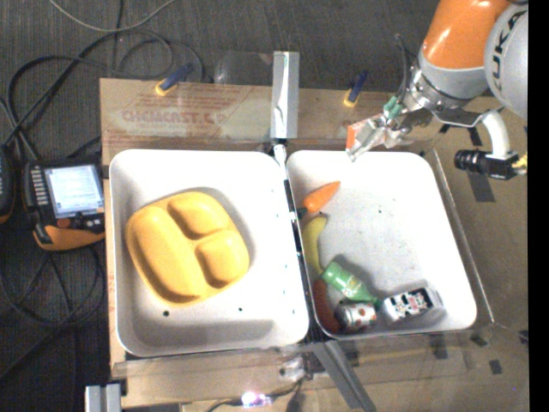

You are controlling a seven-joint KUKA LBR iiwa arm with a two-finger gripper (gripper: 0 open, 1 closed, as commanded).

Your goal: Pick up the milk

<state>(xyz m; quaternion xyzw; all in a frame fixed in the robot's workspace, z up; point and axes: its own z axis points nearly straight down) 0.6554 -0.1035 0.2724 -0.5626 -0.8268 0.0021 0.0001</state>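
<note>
The milk (pixel 411 304) is a small white carton with black and red print. It lies on its side near the front right corner of the right bin (pixel 429 221). My gripper (pixel 371 134) hangs over the back rim of that bin, near its left half, far behind the milk and apart from it. Nothing shows as held in it.
In the right bin, an orange carrot (pixel 321 196), a yellow banana (pixel 315 237), a green bottle (pixel 346 283) and a small can (pixel 355 315) lie along the left wall, the can just left of the milk. A yellow divided plate (pixel 188 245) sits in the left bin (pixel 137 324).
</note>
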